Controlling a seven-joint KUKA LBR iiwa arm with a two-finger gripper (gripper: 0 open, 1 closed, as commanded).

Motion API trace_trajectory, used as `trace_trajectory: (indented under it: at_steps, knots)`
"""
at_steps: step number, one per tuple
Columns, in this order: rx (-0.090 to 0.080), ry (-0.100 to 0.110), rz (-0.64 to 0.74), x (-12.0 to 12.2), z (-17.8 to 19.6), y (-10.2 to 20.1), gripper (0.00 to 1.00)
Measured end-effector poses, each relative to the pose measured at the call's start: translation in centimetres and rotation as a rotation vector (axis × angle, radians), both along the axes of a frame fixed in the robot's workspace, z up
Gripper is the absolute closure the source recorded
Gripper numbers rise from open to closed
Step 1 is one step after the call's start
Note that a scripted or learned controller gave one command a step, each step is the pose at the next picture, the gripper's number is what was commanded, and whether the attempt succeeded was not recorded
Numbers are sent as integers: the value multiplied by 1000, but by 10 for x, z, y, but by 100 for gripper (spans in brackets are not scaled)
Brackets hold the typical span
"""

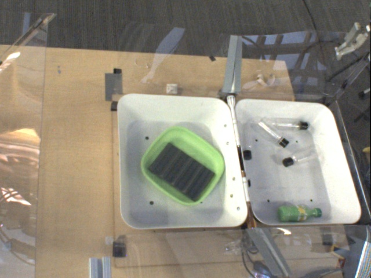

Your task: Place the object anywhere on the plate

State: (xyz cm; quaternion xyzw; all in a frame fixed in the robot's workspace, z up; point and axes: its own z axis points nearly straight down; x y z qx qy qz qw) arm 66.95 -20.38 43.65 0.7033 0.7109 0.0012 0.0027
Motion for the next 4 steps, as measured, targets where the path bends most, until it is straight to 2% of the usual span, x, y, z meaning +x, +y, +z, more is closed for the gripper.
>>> trace_trajectory:
  at_steps: [1,2,3,4]
  knots:
    - [-1,2,267,0,-2,0,0]
    - [-2,-1,195,-50,0,-1,0]
    - [-2,0,340,-15,-1,0,0]
    - [0,1,241,-12,-110,53,0]
